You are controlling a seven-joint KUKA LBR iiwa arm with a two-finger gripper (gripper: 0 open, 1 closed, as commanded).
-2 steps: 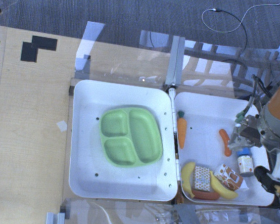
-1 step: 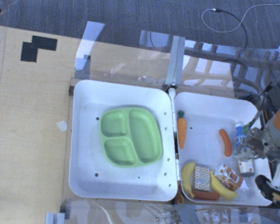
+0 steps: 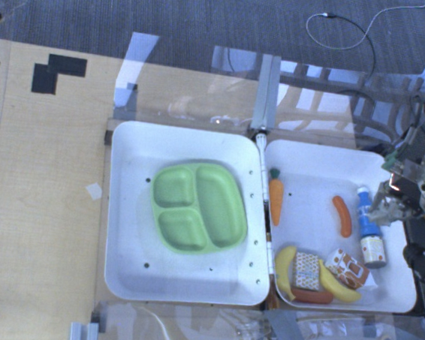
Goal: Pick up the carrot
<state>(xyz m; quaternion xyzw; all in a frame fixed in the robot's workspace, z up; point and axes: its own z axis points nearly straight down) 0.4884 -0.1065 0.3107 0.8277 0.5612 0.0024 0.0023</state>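
The carrot (image 3: 275, 199) lies along the right bin's (image 3: 319, 158) left wall, green top pointing away. The claw (image 3: 386, 209) hovers near a small bottle (image 3: 370, 239); its opening cannot be told.

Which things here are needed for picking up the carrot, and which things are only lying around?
Needed for the job:
- carrot, at the left wall of the right bin
- gripper, at the right side of the same bin

Only lying around:
- green plate in the left bin
- sausage
- bottle
- two bananas
- small boxes
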